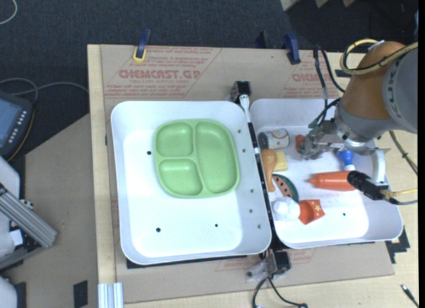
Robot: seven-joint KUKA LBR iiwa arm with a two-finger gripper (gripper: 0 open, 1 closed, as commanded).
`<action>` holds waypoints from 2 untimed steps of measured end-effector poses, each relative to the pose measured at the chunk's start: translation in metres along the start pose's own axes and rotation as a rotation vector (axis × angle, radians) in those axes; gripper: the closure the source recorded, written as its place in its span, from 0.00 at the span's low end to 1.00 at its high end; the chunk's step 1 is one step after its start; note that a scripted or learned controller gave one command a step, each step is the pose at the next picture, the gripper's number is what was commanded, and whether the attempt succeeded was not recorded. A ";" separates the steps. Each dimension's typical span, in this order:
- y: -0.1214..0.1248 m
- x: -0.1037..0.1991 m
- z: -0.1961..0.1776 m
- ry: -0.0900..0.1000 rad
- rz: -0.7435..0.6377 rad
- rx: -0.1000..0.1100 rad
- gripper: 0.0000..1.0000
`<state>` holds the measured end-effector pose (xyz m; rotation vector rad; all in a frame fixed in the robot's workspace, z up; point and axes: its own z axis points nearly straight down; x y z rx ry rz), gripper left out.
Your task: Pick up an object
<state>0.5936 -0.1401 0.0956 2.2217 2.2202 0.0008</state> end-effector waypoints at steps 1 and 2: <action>0.000 -0.009 -0.060 -0.002 0.001 -0.006 1.00; -0.003 -0.018 -0.113 -0.003 0.000 -0.006 1.00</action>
